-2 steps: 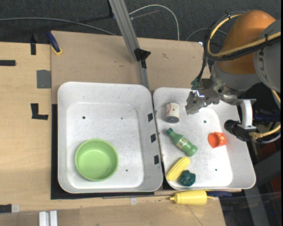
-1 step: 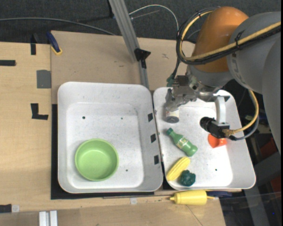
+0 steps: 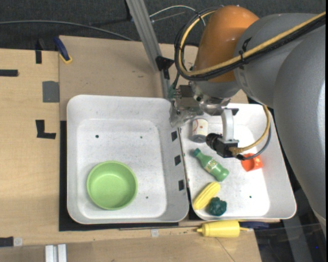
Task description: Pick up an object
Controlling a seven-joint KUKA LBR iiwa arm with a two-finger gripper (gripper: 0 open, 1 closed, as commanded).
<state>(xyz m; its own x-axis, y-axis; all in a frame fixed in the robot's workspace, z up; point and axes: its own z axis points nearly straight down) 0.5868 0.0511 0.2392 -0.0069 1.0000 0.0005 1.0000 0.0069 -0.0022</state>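
Your end effector [image 3: 192, 109] hangs just above the small white cylindrical can [image 3: 199, 127]; the green plastic bottle [image 3: 211, 165] lies below that can, angled diagonally. Finger state: cannot tell.

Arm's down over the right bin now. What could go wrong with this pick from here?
1. The gripper sits at the right bin's upper left corner, beside the divider wall; it may clip that wall.
2. The small white cup under it is largely hidden, so a grasp could miss or tip it.
3. The green bottle, corn cob and dark green piece lie close together; a sweep could scatter them.
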